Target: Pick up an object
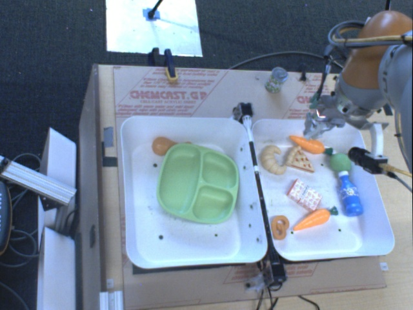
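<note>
My gripper [314, 129] hangs over the far edge of the right bin [374, 237], just above the left end of an orange carrot [307, 144]. How its two tips stand is hidden by the angle. Below it in that bin lie a beige croissant [272, 159], a waffle-like wedge [299, 160], a red-and-white checked block [304, 194], a second carrot [312, 219], a small pretzel [280, 227] and a blue bottle with a green cap [348, 187].
The left bin [139, 237] holds a green divided plate [198, 183] with an orange ball [162, 146] at its far corner. A black divider [257, 179] runs between the bins. A small jar [277, 79] stands on the board behind.
</note>
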`<control>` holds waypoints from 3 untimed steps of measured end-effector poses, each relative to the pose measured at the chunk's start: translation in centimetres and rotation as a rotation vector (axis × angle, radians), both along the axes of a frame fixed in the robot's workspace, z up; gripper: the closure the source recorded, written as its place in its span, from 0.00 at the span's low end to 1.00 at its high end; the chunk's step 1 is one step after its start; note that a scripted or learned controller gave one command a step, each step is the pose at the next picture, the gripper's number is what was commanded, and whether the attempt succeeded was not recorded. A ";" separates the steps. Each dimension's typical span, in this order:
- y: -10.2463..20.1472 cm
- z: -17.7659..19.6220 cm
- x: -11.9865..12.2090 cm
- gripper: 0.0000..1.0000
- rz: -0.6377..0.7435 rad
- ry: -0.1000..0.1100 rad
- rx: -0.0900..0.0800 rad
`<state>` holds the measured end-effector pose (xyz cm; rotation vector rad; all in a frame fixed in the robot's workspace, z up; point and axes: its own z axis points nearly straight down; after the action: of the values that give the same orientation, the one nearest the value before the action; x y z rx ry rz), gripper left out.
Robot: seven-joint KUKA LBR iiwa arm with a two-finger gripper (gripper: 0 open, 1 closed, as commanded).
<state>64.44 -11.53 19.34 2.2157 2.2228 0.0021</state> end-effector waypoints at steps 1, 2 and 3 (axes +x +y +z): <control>0.0 0.0 0.0 0.00 0.000 0.000 0.000; -3.6 -9.8 2.3 0.00 0.001 -0.001 0.000; -2.3 -10.9 0.6 0.00 0.000 0.001 0.000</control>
<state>65.01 -13.84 8.46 2.2165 2.2235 0.0013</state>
